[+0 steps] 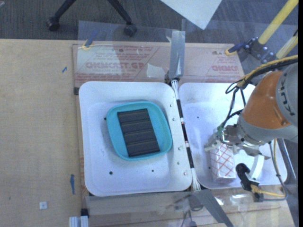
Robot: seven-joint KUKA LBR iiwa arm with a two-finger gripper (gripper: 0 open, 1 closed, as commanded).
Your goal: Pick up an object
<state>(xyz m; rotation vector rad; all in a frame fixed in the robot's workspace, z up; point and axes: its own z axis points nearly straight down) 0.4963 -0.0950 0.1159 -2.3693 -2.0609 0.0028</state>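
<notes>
The pincer (226,143) sits low over the white paper box with red criss-cross lines (222,163) to grab it; I cannot tell its state.

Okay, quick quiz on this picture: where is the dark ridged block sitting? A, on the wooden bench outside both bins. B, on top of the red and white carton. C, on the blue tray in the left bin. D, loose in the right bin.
C: the dark ridged block lies on the blue tray inside the left bin, while the red and white carton is in the right bin.
</notes>
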